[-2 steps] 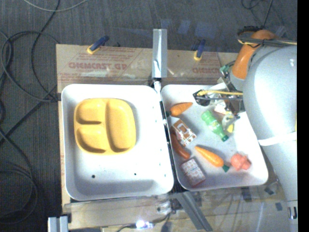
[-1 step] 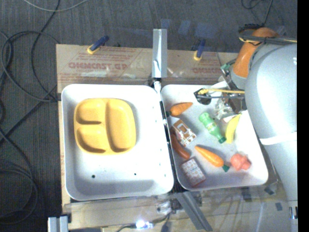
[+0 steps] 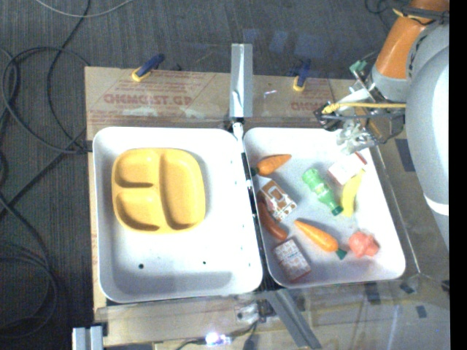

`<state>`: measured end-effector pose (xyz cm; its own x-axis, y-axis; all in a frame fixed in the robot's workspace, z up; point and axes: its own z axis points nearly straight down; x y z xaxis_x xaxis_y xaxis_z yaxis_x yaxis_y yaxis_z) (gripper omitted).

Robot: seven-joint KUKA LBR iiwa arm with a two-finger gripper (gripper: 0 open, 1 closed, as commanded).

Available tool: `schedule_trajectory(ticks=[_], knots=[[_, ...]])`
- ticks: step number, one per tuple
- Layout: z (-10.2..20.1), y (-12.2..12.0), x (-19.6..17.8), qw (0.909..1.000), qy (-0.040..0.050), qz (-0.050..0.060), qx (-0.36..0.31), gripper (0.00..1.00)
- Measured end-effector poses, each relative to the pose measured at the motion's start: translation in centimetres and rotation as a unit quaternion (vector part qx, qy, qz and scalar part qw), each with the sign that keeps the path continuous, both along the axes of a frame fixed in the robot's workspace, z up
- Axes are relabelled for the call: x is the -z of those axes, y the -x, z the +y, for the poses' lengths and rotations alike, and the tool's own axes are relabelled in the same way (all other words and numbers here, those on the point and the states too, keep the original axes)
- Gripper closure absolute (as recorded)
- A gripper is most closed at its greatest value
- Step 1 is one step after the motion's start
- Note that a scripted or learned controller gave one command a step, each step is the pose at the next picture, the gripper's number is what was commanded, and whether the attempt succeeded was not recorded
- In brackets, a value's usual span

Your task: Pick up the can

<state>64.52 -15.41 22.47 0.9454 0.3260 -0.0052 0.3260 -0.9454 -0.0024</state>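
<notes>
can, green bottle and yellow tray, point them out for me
can (image 3: 278,201), camera view, on its printed side, right bin's left part
green bottle (image 3: 319,185), camera view, on the middle of its body, right bin
yellow tray (image 3: 158,189), camera view, on the ridge between its compartments, left bin

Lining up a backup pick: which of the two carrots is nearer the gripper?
The upper carrot, by the right bin's top-left corner. The lower carrot lies further down the bin, farther from the gripper.
</notes>
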Motion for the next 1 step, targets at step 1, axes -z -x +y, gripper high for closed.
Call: schedule_trajectory(ticks=[1], knots=[[8.09,2.42,-1.90,0.9997,-0.0004,0.001,-0.024,1.00]])
